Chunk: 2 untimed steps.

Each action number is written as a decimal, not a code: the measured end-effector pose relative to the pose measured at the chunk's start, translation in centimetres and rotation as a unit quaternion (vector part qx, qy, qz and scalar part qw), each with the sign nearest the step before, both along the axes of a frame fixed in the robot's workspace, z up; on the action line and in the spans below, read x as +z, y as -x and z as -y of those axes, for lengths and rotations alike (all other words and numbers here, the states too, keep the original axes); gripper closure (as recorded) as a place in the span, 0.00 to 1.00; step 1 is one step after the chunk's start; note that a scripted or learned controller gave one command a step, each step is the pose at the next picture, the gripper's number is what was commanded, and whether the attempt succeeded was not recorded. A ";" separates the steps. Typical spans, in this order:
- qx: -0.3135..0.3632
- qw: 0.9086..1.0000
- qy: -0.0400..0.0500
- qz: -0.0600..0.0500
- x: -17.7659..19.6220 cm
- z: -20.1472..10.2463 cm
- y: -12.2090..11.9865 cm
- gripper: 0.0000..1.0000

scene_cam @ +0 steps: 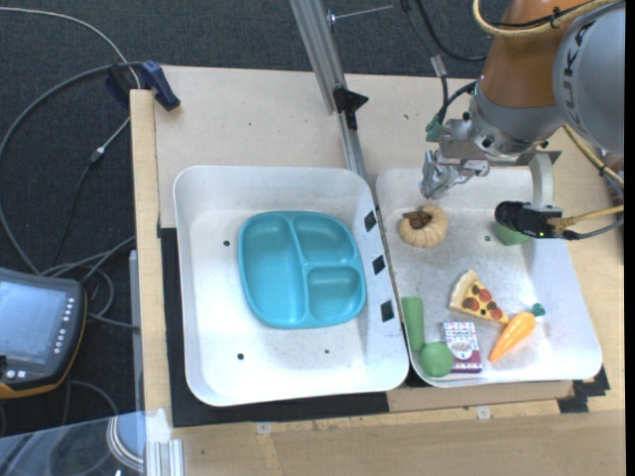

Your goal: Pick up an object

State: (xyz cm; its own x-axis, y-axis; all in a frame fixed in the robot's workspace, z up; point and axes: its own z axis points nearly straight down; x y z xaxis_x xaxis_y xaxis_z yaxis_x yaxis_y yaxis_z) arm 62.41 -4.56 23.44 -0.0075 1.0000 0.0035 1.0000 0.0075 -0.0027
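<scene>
Camera view is showing the gripper [435,188] hanging just above the small tan pumpkin-like toy [423,227] at 12 o'clock in the right bin [580,315], fingers pointing down and looking nearly pressed together, pinching nothing. Judging by that, the toy is the likely pick target, sitting free on the bin floor with room around it. Other candidates are clustering toward 6 o'clock: pizza slice [478,299], carrot [516,333], small printed box [461,344], green cylinder [412,316] and green ball [435,358] crowding the bin's near-left corner, harder to reach. Left bin [198,266] is holding a teal divided plate [301,268], well apart from the arm. Fingers would need spreading before descending, I reckon
</scene>
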 end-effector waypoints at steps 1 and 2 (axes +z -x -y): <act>0.000 1.000 0.001 0.001 0.6 -6.3 0.2 1.00; -0.001 1.000 0.001 -0.001 -0.3 -12.0 1.2 1.00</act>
